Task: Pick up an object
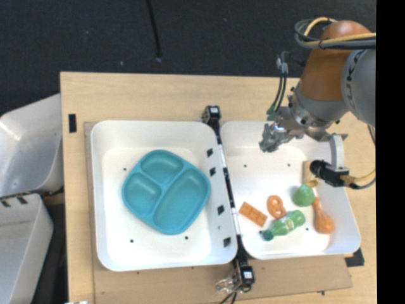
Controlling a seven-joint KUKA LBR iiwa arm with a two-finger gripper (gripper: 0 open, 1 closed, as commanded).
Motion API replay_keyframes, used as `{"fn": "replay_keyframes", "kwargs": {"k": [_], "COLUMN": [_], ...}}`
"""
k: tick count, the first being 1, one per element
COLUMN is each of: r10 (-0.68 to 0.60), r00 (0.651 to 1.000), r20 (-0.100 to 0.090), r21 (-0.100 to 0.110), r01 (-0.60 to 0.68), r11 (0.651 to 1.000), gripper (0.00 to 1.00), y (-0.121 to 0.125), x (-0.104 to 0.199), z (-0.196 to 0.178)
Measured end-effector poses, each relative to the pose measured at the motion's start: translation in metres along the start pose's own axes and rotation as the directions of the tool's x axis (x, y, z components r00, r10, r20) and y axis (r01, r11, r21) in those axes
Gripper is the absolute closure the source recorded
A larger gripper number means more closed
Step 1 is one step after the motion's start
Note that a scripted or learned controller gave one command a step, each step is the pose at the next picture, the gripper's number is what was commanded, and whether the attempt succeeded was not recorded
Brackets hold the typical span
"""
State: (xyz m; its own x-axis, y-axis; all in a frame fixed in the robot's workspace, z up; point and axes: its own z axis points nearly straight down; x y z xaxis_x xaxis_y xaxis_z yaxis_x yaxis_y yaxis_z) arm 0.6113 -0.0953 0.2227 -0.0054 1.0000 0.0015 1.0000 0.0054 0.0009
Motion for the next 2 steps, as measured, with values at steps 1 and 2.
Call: {"fn": "replay_keyframes", "kwargs": {"k": [1, 2], "r10": [0.000, -0.001], "r00": [1.000, 1.000], "r20": [0.000, -0.001], "r21": [0.001, 0.000], "r01": [0.000, 0.001], "r11": [1.000, 1.000], "gripper": [1.00, 1.00], "y": [-0.024, -0.044], "x": [0.039, 0.082], "z": [-0.007, -0.019]}}
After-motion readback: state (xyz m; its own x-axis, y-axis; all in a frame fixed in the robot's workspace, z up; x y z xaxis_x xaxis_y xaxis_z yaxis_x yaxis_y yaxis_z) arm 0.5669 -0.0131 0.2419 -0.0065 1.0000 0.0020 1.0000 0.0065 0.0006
